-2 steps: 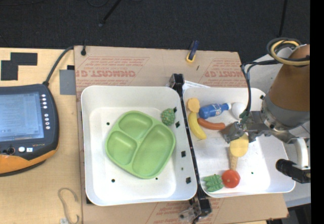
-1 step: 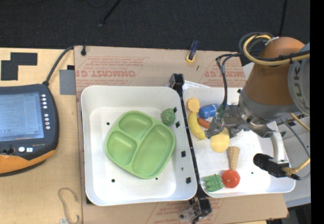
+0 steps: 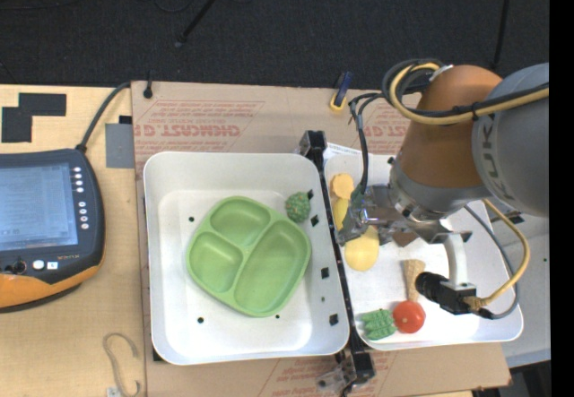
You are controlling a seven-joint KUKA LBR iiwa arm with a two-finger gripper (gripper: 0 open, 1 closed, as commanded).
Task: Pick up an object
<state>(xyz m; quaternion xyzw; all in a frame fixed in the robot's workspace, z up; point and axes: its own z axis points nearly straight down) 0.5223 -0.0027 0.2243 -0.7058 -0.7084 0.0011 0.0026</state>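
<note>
Claw (image 3: 369,218): hung low over the right bin (image 3: 502,319), against its left wall; whether it was open or closed I could not tell, the wrist hid it.
Just below the claw: a yellow lemon-like fruit (image 3: 362,254), touching or nearly touching the claw tip. The closest pick, by my read.
Just above-left of the claw: a second yellow piece (image 3: 342,186), close beside the divider.
Farther down from the claw: a tan cone (image 3: 412,275), long axis running up-down; a red tomato (image 3: 409,317); a green leafy toy (image 3: 378,323) beside it.
Left of the claw, across the divider: a small green broccoli (image 3: 298,204) by a green divided plate (image 3: 249,254) in the left bin (image 3: 170,297).
Key relation: the fruit lay below the claw; a short drop looked enough.
</note>
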